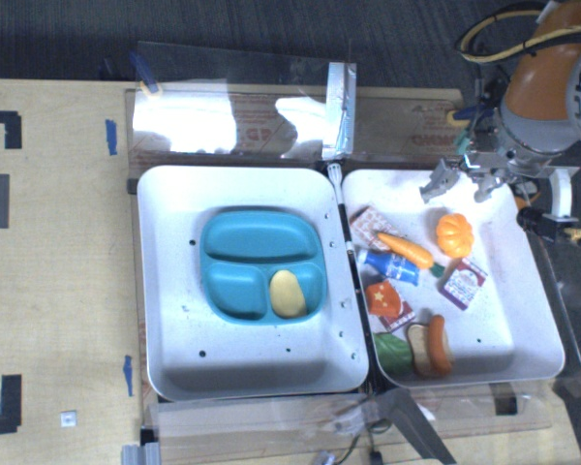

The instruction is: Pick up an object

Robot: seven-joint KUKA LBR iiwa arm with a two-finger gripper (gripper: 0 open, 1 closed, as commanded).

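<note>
My hand (462, 179) hangs above the twelve o'clock end of the right shallow white bin (537, 342), fingers spread and released, grasping nothing. The nearest candidate is the small round orange plastic pumpkin (454, 234), lying just toward six o'clock of the fingertips and apart from them. I judge it light, rigid and smooth-skinned, so likely to slip; take hold across its widest middle, not on the ribbed top. At its eight o'clock side lies the orange plastic carrot (407, 250), close enough to foul one finger. Further toward six o'clock lies the small purple carton (462, 284), which I expect would be flat and harder to get under. My arm enters from three o'clock, the orange-banded wrist (547, 85) sitting outside the bin's rim and the hand angled toward the bin. The left shallow white bin (165, 356) holds a blue sectioned tray (237, 250).
</note>
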